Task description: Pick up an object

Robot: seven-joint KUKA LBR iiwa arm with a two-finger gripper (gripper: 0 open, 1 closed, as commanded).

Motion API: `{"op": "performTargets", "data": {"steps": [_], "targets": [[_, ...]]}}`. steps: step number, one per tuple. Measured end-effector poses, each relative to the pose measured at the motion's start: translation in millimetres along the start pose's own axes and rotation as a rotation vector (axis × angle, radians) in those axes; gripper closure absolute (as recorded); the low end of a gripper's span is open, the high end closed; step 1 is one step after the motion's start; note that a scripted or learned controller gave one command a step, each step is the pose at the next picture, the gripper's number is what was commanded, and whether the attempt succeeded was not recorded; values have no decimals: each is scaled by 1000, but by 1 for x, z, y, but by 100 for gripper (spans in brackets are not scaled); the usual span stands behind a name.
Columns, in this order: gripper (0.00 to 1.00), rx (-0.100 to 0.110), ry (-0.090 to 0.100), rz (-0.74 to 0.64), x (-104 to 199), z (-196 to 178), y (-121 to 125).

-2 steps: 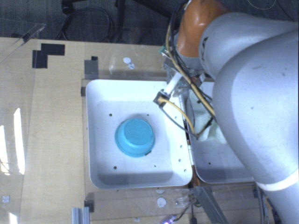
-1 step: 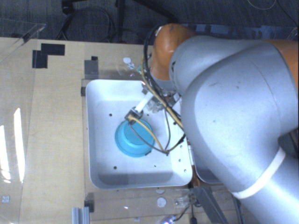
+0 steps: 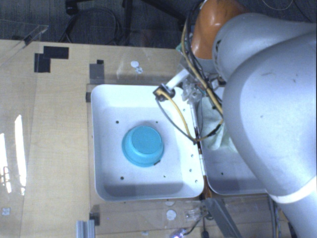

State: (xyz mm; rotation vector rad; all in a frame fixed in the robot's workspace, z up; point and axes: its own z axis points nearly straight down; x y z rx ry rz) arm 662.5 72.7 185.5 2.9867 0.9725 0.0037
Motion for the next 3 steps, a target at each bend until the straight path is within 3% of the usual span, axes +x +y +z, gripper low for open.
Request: {"op": "performTargets", "data": {"steps": [1,2,3], "targets": [[100,1,0,59,7,-57,-18],[0,1,0,59,7,-57,-18],[0,1,2,89,33,-107,-70]]}}
